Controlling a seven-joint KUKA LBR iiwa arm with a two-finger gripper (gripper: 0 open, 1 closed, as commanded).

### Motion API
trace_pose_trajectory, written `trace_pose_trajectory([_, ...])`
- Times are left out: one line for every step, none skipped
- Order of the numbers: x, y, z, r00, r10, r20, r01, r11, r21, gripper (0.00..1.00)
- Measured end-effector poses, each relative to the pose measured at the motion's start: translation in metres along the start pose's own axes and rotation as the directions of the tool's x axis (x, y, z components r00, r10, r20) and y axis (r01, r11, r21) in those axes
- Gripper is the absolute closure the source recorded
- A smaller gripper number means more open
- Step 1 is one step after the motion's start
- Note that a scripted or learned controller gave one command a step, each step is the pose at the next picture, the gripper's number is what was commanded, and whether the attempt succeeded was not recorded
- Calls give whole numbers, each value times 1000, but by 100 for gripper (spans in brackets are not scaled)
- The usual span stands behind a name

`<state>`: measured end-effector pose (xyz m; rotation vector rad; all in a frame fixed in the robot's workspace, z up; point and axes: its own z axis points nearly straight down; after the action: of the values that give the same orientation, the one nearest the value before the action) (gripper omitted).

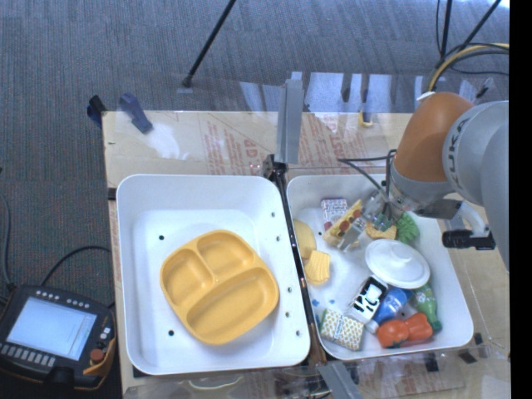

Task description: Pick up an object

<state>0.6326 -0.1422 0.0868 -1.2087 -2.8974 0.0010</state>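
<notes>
camera view looks down as the grey arm's gripper [359,227] reaches low into the right white bin [460,302], among a small yellow and red toy [342,223] at its upper left, likely the pick target. whether the fingers are open or closed cannot be told; clutter and the wrist hide them. yellow divided plate [219,284] lies alone in the left white bin [137,214].

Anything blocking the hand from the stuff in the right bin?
Nothing visible does. The hand is already down inside the right bin, among the small items at its far side, beside the white lid. The yellow divided plate lies apart in the left bin.
</notes>
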Motion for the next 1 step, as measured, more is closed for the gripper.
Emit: trace_pose_trajectory([48, 27, -1, 986, 169, -1, -169, 986, 0, 0])
